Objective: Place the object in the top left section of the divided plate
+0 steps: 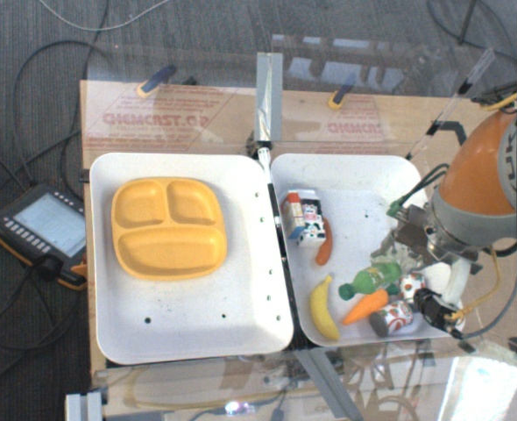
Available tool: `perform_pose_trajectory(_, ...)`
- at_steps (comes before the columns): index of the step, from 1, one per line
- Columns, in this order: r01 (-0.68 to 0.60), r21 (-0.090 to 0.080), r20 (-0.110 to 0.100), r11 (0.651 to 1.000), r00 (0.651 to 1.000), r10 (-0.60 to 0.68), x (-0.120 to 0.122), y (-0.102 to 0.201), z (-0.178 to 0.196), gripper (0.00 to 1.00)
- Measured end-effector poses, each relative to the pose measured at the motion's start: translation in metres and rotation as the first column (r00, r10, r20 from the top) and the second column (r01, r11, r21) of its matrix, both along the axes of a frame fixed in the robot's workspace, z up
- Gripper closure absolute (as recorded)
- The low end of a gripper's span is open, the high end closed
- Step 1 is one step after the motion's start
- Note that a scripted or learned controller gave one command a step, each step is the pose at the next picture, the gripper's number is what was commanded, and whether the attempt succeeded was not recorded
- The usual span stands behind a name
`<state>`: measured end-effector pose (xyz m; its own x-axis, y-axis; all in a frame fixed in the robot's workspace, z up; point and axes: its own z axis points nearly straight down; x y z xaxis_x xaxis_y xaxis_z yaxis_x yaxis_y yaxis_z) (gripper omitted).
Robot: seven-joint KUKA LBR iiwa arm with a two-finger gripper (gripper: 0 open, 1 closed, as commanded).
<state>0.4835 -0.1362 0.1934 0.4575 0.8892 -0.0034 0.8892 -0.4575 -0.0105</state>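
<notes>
The gripper [409, 251] hangs low over the right bin [364, 175], down among the clutter at that bin's right side, and from up here I cannot tell its state; the wrist and cabling hide that part. The arm [478, 178] comes in from the right, its big orange band filling the edge of the view.

Just left of the gripper lies a green bottle [374, 278] on its side, touching a toy carrot [365, 305] below it. A yellow banana [322, 308] curves near the bin's front, beside the carrot. To the right of the carrot sits a small red and white can [393, 317], its print too small to read. Higher up, near the divider, a little carton [304, 217] lies flat with colourful print I can't make out, and a small orange-red sausage-like piece [324, 251] rests right below it.

The left bin [136, 323] holds the yellow divided plate [168, 228], with two small sections at the top and one wide one beneath; nothing lies in its top left section [142, 204].

Behind the bins, the brown board [153, 121] carries faded reddish lettering, seen reversed and not legible. A handheld pendant [39, 231] with a screen lies on the floor at left.
</notes>
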Motion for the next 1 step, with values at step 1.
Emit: perform_pose_trajectory(1,0.124,-0.002,0.0,0.992,0.992,-0.124,-0.0009,-0.0036,-0.0022,1.0)
